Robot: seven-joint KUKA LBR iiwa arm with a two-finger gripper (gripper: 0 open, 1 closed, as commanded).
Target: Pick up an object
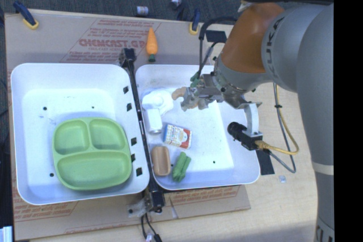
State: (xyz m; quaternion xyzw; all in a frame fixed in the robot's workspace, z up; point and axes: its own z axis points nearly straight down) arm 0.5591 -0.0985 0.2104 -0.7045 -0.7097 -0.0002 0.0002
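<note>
Camera view: gripper point(190, 97) is seen low over the right bin point(227, 164), near its upper middle — finger state can't be told, the tips being a blur of metal. Just beside it lies a smooth white plastic piece point(157, 101), with a white cylinder point(153, 119) below. A small printed carton point(177, 136), tan bread-shaped toy point(161, 160) and green pod-like toy point(181, 167) sit lower. A matte green divided plate point(91, 153) rests in the left bin point(28, 88). An orange carrot toy point(151, 41) lies on cardboard point(96, 37) behind.
</note>
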